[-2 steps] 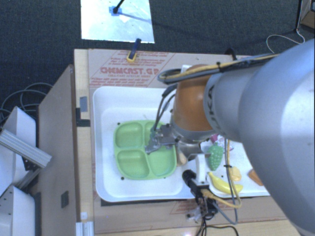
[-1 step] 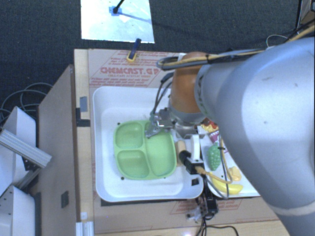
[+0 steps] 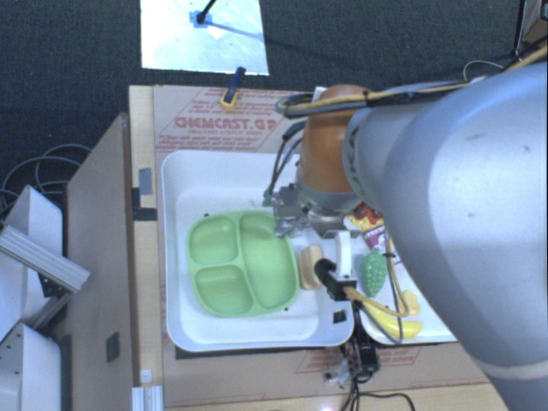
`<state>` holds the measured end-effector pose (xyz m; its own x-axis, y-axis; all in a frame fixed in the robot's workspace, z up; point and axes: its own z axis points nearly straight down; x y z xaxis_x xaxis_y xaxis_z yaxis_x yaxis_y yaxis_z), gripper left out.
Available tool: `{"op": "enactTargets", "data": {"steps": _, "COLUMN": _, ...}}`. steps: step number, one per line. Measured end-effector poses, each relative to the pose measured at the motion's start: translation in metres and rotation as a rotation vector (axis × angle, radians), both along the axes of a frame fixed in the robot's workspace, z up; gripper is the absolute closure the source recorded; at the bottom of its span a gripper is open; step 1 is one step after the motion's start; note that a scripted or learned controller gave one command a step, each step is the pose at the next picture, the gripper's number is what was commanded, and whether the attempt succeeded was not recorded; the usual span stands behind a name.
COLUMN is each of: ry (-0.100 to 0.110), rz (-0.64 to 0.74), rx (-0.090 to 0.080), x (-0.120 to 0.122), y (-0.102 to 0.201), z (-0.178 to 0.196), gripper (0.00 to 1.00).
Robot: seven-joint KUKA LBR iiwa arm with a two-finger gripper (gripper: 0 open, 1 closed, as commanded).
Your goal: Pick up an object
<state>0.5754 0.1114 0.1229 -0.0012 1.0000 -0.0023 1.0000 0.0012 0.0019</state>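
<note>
Gripper (image 3: 287, 219) hangs low over the view-L shallow white plastic bin (image 3: 201, 191), right by the far R corner of the light-green three-compartment plastic tray (image 3: 235, 264); can't make out whether it's parted or closed, since the wrist hides that from above; the big grey robot arm (image 3: 445, 187) w/ its orange band (image 3: 330, 148) comes in from view-R & covers much of the view-R shallow white plastic bin (image 3: 432, 330). Nearest the camera in that R bin lies a curved yellow plastic banana (image 3: 402, 325), close to the near rim; just beyond it is a dark-green bumpy oval obj (image 3: 374, 274), near the wall btwn the bins; farther still, a red, white & yellow printed packet (image 3: 366, 218), partly under the arm. In the L bin a small tan oval piece (image 3: 308, 268) sits just beside the tray's R edge; the tray lies flat, taking up most of the bin floor, w/ two small compartments on view-L & a long one on view-R. Both bins rest on a flat brown cardboard sheet w/ red lettering (image 3: 214, 122); at its far edge lies a small blue & yellow clip-like obj (image 3: 231, 92); beyond, a pale square sheet (image 3: 201, 28) lies on dark carpet (image 3: 68, 41).
</note>
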Motion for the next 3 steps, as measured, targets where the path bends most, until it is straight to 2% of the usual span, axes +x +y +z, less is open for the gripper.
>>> {"op": "enactTargets", "data": {"steps": 1, "ry": 0.0, "rz": 0.002, "rx": 0.001, "x": 0.0, "y": 0.0, "z": 0.01, "gripper": 1.0}}
{"op": "enactTargets", "data": {"steps": 2, "ry": -0.013, "rz": 0.007, "rx": 0.007, "x": 0.064, "y": 0.034, "z": -0.035, "gripper": 1.0}}
{"op": "enactTargets", "data": {"steps": 3, "ry": -0.012, "rz": 0.013, "rx": 0.012, "x": 0.059, "y": 0.131, "z": 0.085, "gripper": 1.0}}
